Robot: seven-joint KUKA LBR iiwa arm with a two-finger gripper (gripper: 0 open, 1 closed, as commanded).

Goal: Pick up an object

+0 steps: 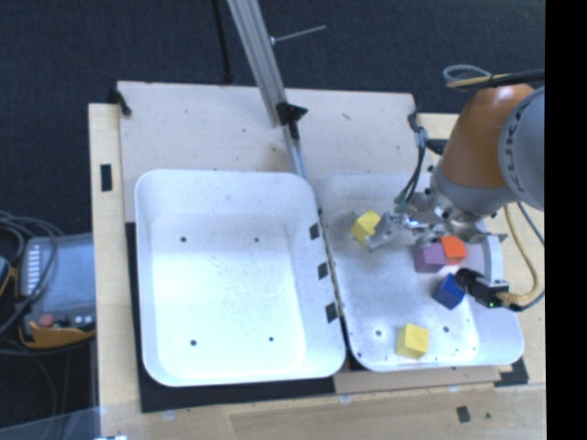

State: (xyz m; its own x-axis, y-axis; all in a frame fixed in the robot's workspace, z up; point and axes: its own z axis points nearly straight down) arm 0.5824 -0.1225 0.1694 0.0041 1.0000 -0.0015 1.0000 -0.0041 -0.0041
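With the gripper (390,230) low in the right bin (367,291), its jaws' state indeterminable, beside the yellow cube (366,225) at its 9 o'clock, risk is judged that closing off-centre nudges the cube away, unpicked.

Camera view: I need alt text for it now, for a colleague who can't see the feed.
The grey arm with the orange band reaches from the right over the right bin, its gripper right beside a yellow block. The same bin holds a purple block, an orange block, a blue block and another yellow block. The left bin sits alongside.
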